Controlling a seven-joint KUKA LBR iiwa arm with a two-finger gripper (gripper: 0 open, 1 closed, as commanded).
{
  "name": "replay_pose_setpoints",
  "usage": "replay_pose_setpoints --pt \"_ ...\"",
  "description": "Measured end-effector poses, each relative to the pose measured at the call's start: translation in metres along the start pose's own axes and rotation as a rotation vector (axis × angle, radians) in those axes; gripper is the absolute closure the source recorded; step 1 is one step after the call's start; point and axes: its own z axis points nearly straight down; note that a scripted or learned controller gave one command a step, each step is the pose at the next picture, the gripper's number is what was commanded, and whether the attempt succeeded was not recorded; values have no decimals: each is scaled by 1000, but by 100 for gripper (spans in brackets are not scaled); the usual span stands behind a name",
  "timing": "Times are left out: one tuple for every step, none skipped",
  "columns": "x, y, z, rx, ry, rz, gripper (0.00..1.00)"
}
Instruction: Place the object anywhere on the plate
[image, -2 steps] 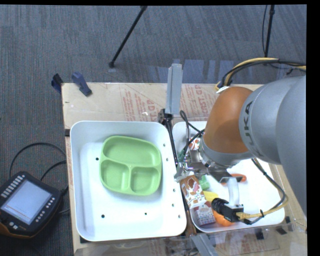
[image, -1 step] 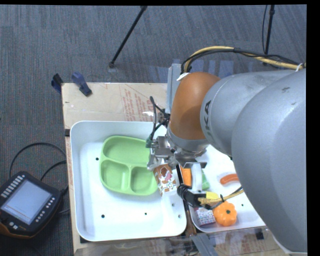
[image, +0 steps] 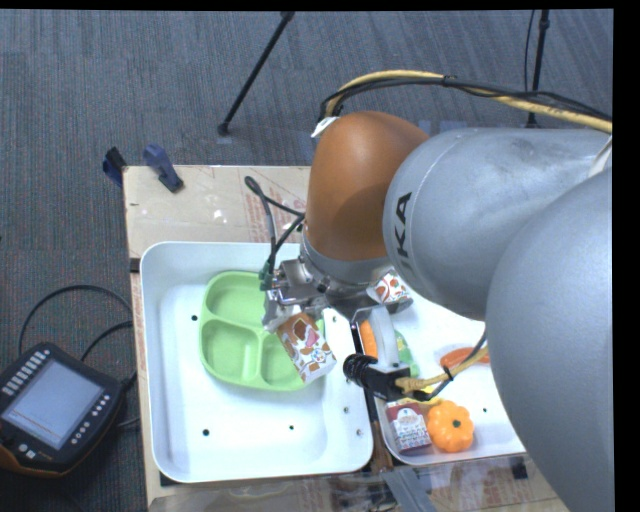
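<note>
Gripper (image: 285, 300) hangs over the right edge of the green sectioned plate (image: 235, 335) in the left white bin (image: 180, 420), and whether its fingers are wide or narrow cannot be told. Just beside it a small patterned carton (image: 308, 347) sits tilted over the plate's right rim; a grasp cannot be confirmed. The right bin (image: 500, 440) holds an orange pumpkin (image: 451, 426), a carrot (image: 368, 338) and a red packet (image: 409, 428).

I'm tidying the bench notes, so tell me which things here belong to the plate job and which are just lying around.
Job:
green divided plate in the left bin
small patterned carton, over the plate's right edge at the gripper

Lying about:
orange toy pumpkin, right bin
red-and-white packet beside it
carrot
teach pendant on the floor
</note>
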Motion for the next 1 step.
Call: replay_pose_setpoints --pt "16 -43 64 3 0 -133 100"
